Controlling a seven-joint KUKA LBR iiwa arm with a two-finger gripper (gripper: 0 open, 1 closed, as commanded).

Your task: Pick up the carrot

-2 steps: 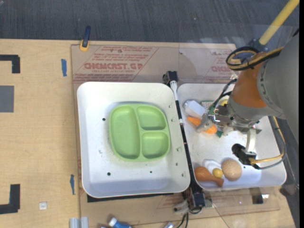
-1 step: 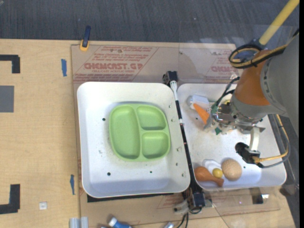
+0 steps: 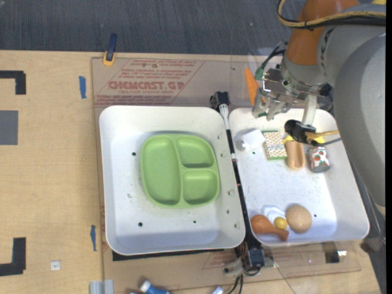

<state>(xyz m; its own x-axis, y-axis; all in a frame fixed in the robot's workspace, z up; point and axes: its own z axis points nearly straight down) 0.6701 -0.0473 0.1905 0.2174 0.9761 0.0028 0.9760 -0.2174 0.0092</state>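
Observation:
The carrot (image 3: 251, 86) is a slim orange piece standing nearly upright at the back left corner of the right bin (image 3: 343, 188), over its far rim. My gripper (image 3: 270, 108) hangs just right of the carrot, above the bin's back edge. Whether the carrot touches the gripper or rests apart from it is unclear from this angle. The grey arm with its orange band reaches in from the upper right.
The right bin holds a white object (image 3: 248, 139), a patterned packet (image 3: 274, 146), a tan cylinder (image 3: 295, 154), a small red-and-white can (image 3: 318, 159), and at the front an orange-brown piece (image 3: 266, 225), a yellow ball (image 3: 280, 223) and a tan egg shape (image 3: 299, 218). The left bin (image 3: 116, 164) holds a green divided plate (image 3: 180, 169).

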